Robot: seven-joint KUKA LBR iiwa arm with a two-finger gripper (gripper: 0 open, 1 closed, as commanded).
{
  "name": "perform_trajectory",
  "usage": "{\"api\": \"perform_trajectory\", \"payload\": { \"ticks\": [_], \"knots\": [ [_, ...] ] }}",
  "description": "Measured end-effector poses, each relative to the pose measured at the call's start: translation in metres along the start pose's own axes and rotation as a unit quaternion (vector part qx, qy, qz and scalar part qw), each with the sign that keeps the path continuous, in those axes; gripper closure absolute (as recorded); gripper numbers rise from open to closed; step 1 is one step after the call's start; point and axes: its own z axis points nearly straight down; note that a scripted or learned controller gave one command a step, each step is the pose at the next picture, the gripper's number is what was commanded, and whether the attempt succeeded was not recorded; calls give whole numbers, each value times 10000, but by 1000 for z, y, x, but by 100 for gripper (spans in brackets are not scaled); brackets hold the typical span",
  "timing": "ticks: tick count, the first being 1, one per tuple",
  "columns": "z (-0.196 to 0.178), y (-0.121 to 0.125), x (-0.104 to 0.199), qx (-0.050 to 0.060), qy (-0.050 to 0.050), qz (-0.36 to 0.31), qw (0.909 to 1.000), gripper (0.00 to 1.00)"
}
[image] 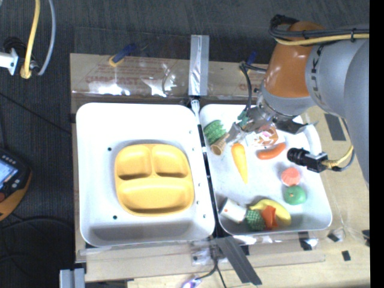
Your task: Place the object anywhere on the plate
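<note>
Plate (155, 186) in left bin (96, 131) | carrot (240, 161), toys in right bin (318, 212)

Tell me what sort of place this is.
Likely a robot lab pick-and-place bench, not a kitchen: two white bins sit side by side, one with a yellow plate, the other with toy food such as a carrot, under an arm's gripper.

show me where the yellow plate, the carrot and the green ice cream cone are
yellow plate (155, 188): camera view, on its large front compartment.
carrot (240, 161): camera view, mid-length of its orange body.
green ice cream cone (213, 131): camera view, on the green scoop.
</note>
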Motion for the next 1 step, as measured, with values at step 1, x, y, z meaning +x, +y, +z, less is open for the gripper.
{"api": "perform_trajectory", "payload": {
  "ticks": [1],
  "knots": [
    [18, 9, 111, 1, 24, 394, 9992, 100]
  ]
}}
